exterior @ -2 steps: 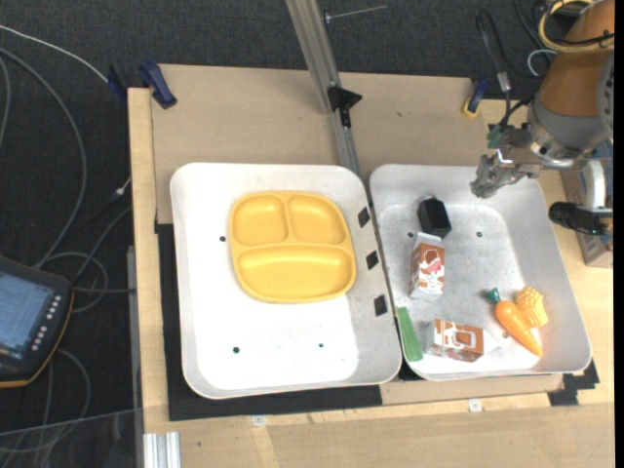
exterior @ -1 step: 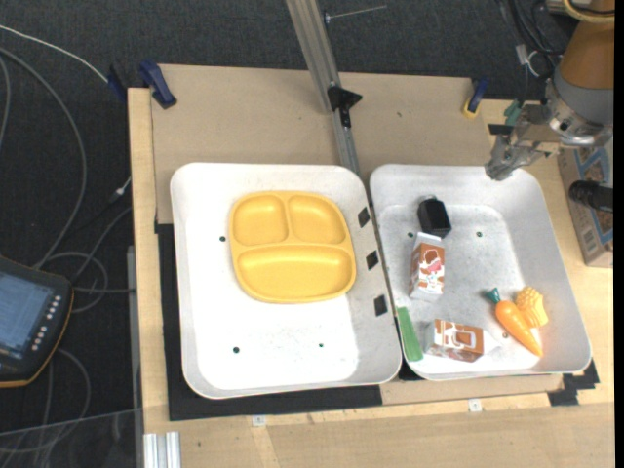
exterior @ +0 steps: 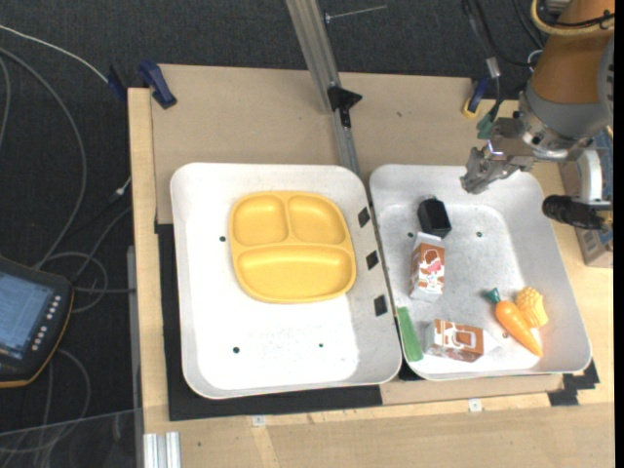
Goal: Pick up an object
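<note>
My gripper hangs over the far edge of the right bin, near its back right corner, with nothing seen in it. In that bin lie a black block, an upright red and white carton, a second carton lying flat, a green stick, an orange carrot and a yellow corn piece. The black block is the closest to the gripper, a little to its lower left.
The left bin holds a yellow divided plate. A slanted metal pole runs down to the gap between the bins. Blue clamps grip the bench's far edge. A tablet and cables lie off the bench at left.
</note>
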{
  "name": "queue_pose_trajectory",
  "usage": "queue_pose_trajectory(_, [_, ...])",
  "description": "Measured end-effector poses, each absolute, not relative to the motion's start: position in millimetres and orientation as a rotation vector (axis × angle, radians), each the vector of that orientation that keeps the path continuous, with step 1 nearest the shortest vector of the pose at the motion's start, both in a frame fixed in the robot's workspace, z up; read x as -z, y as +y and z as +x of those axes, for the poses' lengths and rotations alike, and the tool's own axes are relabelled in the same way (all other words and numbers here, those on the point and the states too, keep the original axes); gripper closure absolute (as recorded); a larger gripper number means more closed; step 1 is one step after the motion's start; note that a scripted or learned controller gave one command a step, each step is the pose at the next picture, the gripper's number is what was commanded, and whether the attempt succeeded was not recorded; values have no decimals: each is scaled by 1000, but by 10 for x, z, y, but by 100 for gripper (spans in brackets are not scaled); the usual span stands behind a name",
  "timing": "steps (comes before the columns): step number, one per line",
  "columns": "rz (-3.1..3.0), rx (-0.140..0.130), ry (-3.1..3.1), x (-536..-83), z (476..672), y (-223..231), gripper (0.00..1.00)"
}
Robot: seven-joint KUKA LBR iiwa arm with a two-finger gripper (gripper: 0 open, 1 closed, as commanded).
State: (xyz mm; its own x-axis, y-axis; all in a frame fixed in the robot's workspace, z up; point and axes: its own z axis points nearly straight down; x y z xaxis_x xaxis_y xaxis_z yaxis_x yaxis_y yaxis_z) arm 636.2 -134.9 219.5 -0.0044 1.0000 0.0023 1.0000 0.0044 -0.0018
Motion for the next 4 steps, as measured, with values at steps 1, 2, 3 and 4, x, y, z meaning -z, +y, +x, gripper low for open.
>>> queue_pose_trajectory(1, [-2213,0,-2225,-2164,6262,-886,100])
queue_pose_trajectory(2, [-2213,0,-2224,-2217,6018,-462,100])
queue_pose_trajectory(3, [-2212,-1,-2224,-2162,5835,-17,100])
queue_pose_trajectory(4, [-2210,-2,-2224,-2109,5621,467,100])
